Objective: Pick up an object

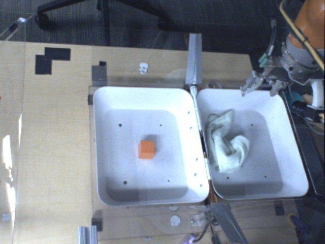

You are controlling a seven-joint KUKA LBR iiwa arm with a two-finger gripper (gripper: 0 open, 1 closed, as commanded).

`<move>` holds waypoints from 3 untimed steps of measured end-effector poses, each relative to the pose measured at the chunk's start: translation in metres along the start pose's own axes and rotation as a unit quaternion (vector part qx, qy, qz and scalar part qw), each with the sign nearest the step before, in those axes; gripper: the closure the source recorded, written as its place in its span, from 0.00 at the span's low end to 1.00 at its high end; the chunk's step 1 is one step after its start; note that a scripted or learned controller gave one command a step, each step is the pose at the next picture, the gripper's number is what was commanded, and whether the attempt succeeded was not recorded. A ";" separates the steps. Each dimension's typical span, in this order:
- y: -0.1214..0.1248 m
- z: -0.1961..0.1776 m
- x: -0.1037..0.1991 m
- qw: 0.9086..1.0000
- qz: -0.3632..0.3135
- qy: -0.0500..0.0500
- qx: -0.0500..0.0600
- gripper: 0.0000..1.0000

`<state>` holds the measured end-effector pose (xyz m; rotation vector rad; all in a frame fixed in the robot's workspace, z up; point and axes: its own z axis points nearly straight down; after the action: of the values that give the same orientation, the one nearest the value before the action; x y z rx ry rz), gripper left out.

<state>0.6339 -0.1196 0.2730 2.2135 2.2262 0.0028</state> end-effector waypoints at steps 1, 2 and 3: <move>0.014 0.094 0.027 0.993 -0.116 0.000 0.000 0.00; 0.009 0.176 0.031 0.986 -0.168 0.000 -0.003 0.00; 0.012 0.164 0.032 0.986 -0.168 -0.001 -0.006 1.00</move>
<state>0.6457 -0.0874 0.1093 1.8015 2.5590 0.0143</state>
